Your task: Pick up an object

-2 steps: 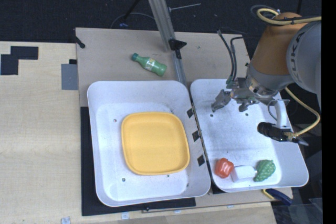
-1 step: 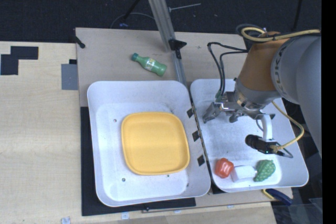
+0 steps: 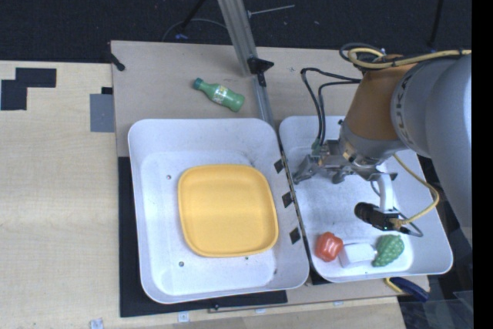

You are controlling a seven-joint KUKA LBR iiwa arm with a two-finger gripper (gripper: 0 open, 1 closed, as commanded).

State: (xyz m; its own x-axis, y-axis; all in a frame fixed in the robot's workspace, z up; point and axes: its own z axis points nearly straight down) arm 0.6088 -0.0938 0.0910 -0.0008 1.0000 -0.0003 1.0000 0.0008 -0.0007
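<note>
The left bin (image 3: 146, 142) held a yellow plate (image 3: 227, 209); the right bin's (image 3: 431, 258) front edge held a red pepper (image 3: 329, 246), white block (image 3: 357, 254) and perhaps broccoli (image 3: 389, 250). The gripper's (image 3: 327, 164) state couldn't be told.

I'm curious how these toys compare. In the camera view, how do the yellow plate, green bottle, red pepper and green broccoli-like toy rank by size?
1. Yellow plate, by far the largest.
2. Green bottle.
3. Red pepper and green broccoli-like toy look about alike; I wouldn't rank them.

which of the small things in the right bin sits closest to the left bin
The red object. It lies at the left end of the row along the right bin's near edge; the white block and green object lie further right.
</note>
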